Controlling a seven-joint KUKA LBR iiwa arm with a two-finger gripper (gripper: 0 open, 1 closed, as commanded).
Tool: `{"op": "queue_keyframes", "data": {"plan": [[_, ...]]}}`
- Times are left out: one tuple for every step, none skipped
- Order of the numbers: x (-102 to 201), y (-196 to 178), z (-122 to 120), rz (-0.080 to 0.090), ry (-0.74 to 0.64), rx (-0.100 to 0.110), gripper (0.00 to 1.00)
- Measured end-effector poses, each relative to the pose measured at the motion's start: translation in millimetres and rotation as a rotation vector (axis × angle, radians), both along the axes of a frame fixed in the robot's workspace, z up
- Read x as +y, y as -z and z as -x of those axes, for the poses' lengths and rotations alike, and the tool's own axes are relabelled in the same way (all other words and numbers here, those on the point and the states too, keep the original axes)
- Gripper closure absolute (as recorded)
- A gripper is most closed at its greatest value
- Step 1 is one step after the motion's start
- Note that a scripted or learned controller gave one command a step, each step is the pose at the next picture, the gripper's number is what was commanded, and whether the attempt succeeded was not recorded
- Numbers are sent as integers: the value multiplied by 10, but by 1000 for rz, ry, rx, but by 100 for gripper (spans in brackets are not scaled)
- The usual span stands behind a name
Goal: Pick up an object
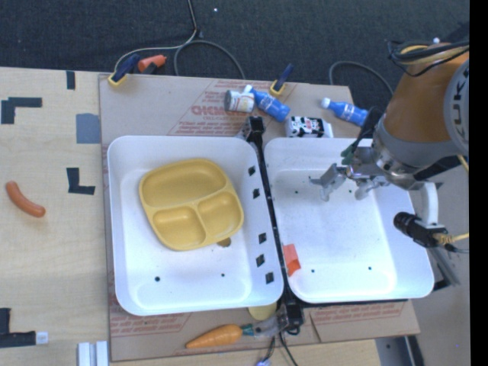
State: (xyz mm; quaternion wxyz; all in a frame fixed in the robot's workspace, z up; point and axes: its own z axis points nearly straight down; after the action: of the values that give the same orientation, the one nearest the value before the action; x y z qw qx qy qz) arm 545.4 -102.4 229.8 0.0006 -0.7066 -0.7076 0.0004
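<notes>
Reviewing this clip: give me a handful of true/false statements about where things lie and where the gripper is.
1. The yellow divided plastic plate lies in the left white bin. True.
2. The gripper hangs over the left bin. False: it is over the right white bin.
3. The orange toy carrot lies inside the right bin. False: it lies outside the bins, on the cardboard at the near edge.
4. A red sausage-shaped toy lies on the wooden bench to the left of the bins. True.
5. The fingers clamp the yellow plate. False: nothing is between them.
</notes>
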Motion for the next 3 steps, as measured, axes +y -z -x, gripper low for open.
{"op": "queue_keyframes", "data": {"plan": [[65,1500,-182,6,0,-5,0],[25,1134,-755,2,-1,-7,0],[87,1465,-1245,2,-2,-3,0]]}}
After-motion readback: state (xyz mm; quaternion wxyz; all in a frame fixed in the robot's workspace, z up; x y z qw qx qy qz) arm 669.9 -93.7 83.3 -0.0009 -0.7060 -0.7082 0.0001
